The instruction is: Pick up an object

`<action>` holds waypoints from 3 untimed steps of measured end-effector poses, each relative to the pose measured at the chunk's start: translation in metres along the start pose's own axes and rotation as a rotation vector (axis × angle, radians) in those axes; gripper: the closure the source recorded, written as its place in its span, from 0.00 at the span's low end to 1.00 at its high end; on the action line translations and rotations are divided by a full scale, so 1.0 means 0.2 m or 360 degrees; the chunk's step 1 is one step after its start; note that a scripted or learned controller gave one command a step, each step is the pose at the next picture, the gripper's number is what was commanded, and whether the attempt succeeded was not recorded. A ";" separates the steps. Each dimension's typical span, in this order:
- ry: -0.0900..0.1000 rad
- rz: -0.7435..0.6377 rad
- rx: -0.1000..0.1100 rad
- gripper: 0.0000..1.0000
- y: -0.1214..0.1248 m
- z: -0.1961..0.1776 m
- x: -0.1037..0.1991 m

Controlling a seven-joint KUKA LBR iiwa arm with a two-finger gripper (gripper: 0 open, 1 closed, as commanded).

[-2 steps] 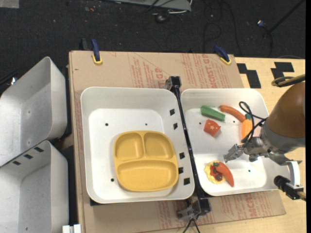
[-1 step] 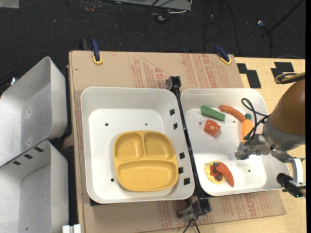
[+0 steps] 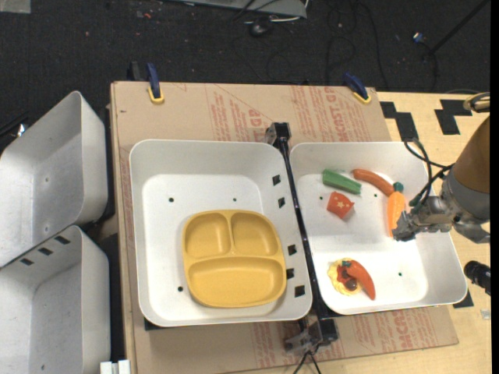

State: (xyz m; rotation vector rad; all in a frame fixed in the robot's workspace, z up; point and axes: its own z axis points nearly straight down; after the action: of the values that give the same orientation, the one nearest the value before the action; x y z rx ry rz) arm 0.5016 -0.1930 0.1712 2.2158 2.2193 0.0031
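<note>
The right bin (image 3: 437, 287) holds several toy foods. A green piece (image 3: 341, 181) lies at the back, with an orange-red sausage (image 3: 373, 181) beside it. A red piece (image 3: 340, 204) sits just in front of the green one. An orange carrot (image 3: 395, 209) lies along the bin's right side. Near the front rests a small pile of yellow, red and dark food (image 3: 352, 276). My gripper (image 3: 405, 231) is low in the right bin, at the carrot's near end. Whether it touches the carrot is unclear.
A yellow divided plate (image 3: 232, 258) lies in the left bin (image 3: 156, 209). A black divider (image 3: 292, 209) runs between the bins. Two white containers (image 3: 47, 209) stand left of the bench. The arm's orange band (image 3: 475, 162) looms over the right bin's edge.
</note>
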 end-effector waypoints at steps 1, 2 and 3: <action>0.0000 0.0000 0.0000 1.00 -0.03 -0.29 -0.03; 0.0002 -0.0001 0.0005 1.00 -0.03 -0.34 -0.03; 0.0005 -0.0009 0.0005 1.00 0.03 -0.38 0.21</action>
State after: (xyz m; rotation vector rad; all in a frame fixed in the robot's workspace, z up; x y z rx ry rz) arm 0.5076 -0.1511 0.2461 2.2125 2.2289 0.0031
